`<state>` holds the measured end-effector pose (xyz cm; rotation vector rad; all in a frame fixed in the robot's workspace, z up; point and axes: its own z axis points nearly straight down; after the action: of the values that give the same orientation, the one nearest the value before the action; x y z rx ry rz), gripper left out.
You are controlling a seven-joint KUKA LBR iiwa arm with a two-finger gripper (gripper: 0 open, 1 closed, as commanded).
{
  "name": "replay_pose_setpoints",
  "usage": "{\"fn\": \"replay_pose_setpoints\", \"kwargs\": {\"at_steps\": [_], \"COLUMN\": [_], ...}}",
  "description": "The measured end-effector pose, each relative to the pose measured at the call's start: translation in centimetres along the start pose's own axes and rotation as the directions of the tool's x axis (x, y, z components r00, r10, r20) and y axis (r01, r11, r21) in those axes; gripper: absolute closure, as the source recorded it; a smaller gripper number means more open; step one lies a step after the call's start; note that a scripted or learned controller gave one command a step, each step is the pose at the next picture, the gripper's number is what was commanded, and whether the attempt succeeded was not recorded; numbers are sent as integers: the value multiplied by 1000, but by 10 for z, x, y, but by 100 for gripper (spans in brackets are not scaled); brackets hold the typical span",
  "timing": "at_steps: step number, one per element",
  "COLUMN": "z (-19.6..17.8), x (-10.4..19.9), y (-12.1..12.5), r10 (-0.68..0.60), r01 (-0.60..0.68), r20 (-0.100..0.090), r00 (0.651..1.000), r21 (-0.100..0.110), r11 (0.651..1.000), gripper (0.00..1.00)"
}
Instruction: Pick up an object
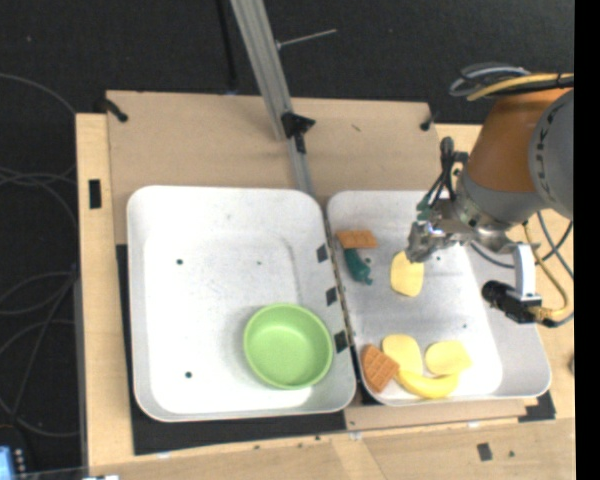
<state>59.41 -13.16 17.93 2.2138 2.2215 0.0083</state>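
My two-finger gripper [417, 250] hangs just above the pale yellow rounded plastic piece [407, 276] in the right white bin [480, 298] — grasping or released, I cannot tell. Risk, I judge: the smooth piece slips sideways toward the small teal object [359, 265] beside it.

A single fixed camera overlooks the bench [210, 138] from above at a slant, framing both white bins [160, 268].
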Motion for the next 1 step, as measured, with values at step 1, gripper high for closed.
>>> {"fn": "replay_pose_setpoints", "kwargs": {"at_steps": [1], "z": [-60], "x": [1], "y": [11], "r10": [-1], "r01": [1], "r20": [1], "r00": [1000], "r21": [-1], "r11": [1000], "gripper": [100]}}
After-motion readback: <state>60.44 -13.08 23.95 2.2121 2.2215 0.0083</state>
